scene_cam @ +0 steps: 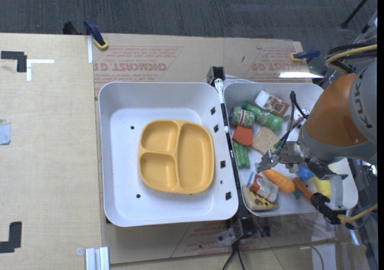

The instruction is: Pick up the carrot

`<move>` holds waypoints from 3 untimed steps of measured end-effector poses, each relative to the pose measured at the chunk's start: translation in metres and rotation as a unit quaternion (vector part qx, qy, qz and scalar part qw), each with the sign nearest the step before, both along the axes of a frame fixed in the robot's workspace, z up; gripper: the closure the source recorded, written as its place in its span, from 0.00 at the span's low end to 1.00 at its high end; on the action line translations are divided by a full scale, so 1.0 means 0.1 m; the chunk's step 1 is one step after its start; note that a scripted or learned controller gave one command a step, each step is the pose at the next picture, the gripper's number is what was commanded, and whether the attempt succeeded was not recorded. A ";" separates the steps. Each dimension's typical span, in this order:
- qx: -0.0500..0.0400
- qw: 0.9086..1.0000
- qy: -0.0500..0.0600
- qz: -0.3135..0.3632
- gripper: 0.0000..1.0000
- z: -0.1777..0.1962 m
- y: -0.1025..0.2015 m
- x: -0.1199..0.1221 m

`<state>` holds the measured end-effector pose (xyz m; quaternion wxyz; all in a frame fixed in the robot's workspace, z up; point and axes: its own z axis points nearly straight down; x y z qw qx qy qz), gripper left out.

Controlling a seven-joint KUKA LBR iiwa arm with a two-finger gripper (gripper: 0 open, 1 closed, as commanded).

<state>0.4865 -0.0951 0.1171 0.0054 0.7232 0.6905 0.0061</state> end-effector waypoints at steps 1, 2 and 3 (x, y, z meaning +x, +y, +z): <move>-0.003 1.000 0.000 -0.013 0.00 -0.20 0.01 -0.03; -0.002 1.000 0.002 -0.013 1.00 -0.14 0.01 -0.03; -0.001 0.984 0.009 -0.177 1.00 0.74 0.58 0.55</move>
